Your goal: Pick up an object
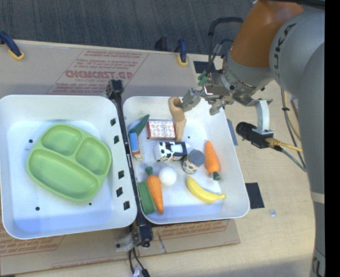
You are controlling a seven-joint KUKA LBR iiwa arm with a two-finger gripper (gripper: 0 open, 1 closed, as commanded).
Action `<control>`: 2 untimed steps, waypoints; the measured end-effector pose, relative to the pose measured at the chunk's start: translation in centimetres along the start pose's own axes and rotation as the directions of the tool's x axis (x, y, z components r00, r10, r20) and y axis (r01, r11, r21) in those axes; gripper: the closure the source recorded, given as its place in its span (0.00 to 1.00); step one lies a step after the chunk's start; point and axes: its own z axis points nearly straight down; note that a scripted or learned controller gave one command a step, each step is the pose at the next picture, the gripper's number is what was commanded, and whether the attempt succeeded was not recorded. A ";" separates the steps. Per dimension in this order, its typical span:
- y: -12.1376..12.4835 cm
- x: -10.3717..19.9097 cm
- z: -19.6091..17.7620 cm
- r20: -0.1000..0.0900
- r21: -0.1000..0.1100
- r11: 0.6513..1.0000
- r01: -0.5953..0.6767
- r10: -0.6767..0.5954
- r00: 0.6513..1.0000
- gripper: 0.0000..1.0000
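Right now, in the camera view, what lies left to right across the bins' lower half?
Green divided plate → carrot by the right bin's left wall → white ball → banana.

Right bin (237,196) crowded with toys across middle and near side, left bin (8,154) open around green divided plate (69,161)

A dark grey carpeted floor (100,7) runs across the top. Below it sits a pale wooden bench (273,235) covered by a brown cardboard sheet (94,71) with red lettering, held by blue-and-yellow clamps (11,45). Lighting is even.
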 end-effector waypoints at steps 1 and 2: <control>-7.5 -0.5 1.0 0.001 -0.001 1.000 0.001 -0.001 1.000 0.00; -13.4 2.0 7.8 -0.001 0.001 1.000 0.002 -0.002 1.000 0.00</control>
